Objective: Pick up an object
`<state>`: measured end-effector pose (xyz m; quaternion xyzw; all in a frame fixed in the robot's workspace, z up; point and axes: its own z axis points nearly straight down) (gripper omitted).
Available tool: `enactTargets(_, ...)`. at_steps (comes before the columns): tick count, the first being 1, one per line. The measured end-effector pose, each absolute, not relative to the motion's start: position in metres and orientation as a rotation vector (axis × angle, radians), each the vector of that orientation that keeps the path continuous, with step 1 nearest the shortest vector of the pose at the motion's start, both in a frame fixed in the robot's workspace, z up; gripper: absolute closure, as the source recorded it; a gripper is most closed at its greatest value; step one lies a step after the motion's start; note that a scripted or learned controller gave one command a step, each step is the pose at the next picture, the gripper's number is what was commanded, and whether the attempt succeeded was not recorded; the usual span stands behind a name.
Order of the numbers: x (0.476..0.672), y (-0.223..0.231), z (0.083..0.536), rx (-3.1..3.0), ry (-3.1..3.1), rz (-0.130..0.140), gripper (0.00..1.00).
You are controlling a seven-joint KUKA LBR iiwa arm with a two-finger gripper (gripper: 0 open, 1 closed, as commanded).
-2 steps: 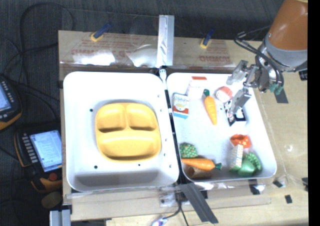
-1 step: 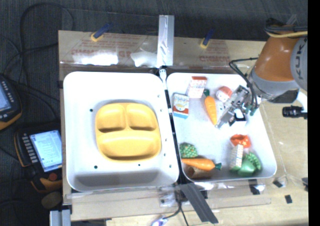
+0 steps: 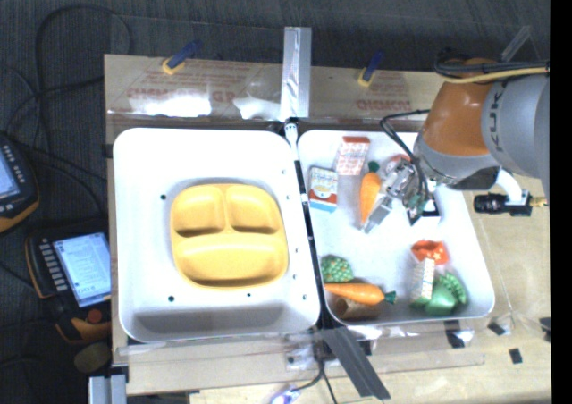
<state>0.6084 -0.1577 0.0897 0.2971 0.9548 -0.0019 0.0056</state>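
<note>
While an orange toy carrot with green top (image 3: pixel 354 291) lies at the right white plastic bin's (image 3: pixel 478 261) near edge, a second upright orange carrot (image 3: pixel 368 196) sits farther back, just beside the metal two-finger gripper (image 3: pixel 390 202); jaw state unclear. Yellow divided tray (image 3: pixel 230 235) fills the left bin (image 3: pixel 143 179).

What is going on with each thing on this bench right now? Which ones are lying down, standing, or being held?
Yellow tray: flat in the left bin, nothing on it.
Upper carrot: lying in the right bin, beside the gripper.
Lower carrot: lying flat at the near edge.
Small carton: lying by the divider.
Gripper: low over the right bin, holding nothing visibly.
</note>
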Motion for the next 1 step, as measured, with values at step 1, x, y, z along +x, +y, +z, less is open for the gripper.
enactTargets(1,0.6283,-0.1067,0.0885,0.91,3.01,-0.012,0.0)
